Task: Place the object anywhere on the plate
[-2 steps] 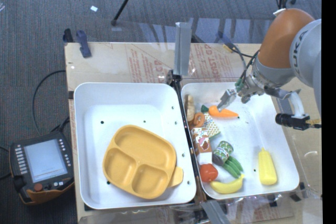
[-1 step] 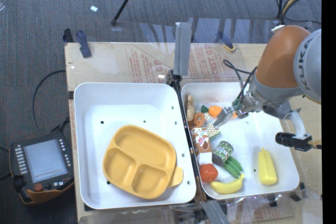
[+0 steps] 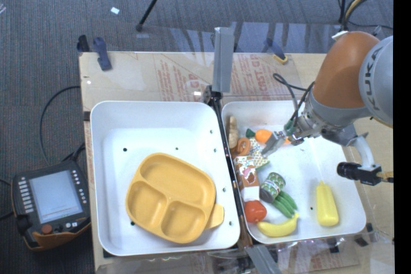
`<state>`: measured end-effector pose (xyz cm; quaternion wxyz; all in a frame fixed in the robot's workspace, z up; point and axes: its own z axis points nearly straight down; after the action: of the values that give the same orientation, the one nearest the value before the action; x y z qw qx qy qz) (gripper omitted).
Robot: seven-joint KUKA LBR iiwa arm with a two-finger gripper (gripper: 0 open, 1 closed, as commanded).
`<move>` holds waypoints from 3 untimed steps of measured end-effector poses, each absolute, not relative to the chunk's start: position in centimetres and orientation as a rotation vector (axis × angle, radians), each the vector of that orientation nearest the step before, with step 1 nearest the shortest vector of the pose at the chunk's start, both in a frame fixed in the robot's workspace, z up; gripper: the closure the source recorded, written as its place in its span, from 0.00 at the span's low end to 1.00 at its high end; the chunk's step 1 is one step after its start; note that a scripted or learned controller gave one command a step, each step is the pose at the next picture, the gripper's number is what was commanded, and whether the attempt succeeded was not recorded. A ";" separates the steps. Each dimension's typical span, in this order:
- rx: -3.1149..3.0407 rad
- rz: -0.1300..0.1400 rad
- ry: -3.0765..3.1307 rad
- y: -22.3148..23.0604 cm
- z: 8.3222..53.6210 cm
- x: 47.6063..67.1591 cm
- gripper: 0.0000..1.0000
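— Was anything seen held by the gripper (image 3: 271,142)?
— That could not be told; it was poised over toys at the right bin's (image 3: 350,167) upper left.
— And the plate (image 3: 171,196)?
— It was found in the left bin (image 3: 122,122), lower centre. "KUKA" was read on the arm (image 3: 376,77).

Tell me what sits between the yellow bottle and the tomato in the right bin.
In the camera view, the banana and green vegetables lie between the yellow bottle and the tomato.
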<state>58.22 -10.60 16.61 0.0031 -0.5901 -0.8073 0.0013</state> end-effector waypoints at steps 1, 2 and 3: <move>-1.584 0.003 -2.706 -7.6 18.5 55.1 0.00; -1.511 0.004 -2.746 -5.6 18.4 48.1 0.00; -1.513 0.004 -2.745 -5.6 18.4 48.1 0.00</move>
<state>48.09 -5.64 18.44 0.0035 -0.4828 -0.8757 0.0012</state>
